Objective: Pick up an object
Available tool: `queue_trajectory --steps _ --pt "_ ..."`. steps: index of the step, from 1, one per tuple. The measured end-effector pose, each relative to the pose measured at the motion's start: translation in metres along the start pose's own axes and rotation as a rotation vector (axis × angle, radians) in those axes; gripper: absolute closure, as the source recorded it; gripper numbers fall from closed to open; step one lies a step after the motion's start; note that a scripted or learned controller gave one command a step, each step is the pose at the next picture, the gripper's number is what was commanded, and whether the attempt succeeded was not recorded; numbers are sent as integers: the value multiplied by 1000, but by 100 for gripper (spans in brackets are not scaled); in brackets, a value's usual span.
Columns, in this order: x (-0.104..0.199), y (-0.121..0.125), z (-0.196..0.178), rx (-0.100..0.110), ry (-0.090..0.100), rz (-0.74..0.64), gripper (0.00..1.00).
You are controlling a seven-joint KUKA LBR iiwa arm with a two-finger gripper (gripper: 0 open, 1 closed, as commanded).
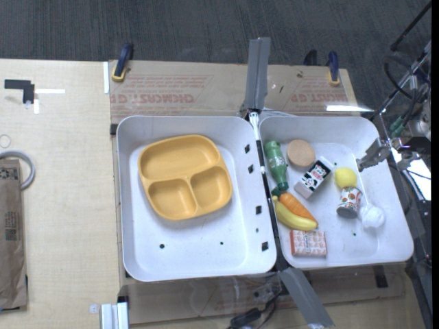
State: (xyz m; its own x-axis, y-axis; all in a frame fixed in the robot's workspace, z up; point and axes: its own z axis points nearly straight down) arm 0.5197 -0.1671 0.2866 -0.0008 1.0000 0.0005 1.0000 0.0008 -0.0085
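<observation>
The end effector [376, 157] hangs over the 3 o'clock rim of the right bin [394, 242]; whether it is released or clenched cannot be told, and nothing is seen in its grip. Just toward 9 o'clock from it lies a lemon [346, 177], with a small printed can [349, 201] at the lemon's 6 o'clock. A yellow divided plate [184, 177] sits in the left bin [137, 252] on the tabletop [62, 184].

Wooden bench [62, 184] bears two white bins [137, 252], cardboard sheet [185, 91], brown bag [10, 238].
</observation>
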Motion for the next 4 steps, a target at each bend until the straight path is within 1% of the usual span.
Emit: queue_trajectory --steps 1,2,3,4 --pt "70 -3 163 -5 0 35 0" --pt "74 -29 196 -7 -1 -119 0" --pt "62 33 195 -7 -2 -263 0" --pt "61 33 187 -6 -2 -259 100"
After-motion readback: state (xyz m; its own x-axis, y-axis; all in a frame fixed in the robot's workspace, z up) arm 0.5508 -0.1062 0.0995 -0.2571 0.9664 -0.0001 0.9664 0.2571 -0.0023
